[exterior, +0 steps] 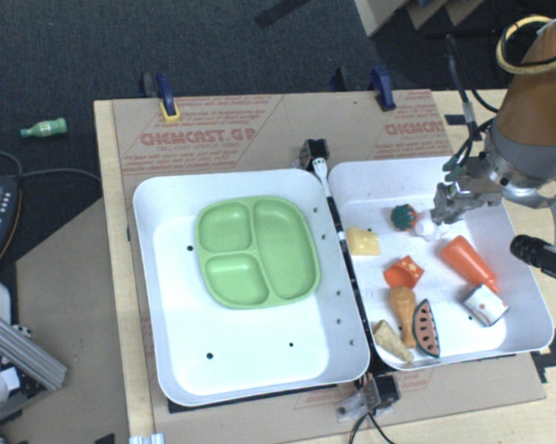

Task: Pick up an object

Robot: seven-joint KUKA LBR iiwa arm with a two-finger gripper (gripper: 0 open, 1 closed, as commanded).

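Observation:
My gripper (pixel 444 212) hangs over the back part of the right bin (pixel 538 327), just right of a small dark green and red object (pixel 404 215) and just behind an orange carrot (pixel 467 258). Nothing shows held in it. In the same bin lie a yellow block (pixel 362 242), a red-orange piece (pixel 403 272), an orange-brown piece (pixel 402 304), a watermelon slice (pixel 424 328), a beige piece (pixel 389 340) and a white can with a red band (pixel 485 305).
The left bin (pixel 174 363) holds a green divided plate (pixel 257 251). A black divider (pixel 339 250) runs between the bins. Blue clamps (pixel 167 95) (pixel 381 86) sit on the bench's back edge.

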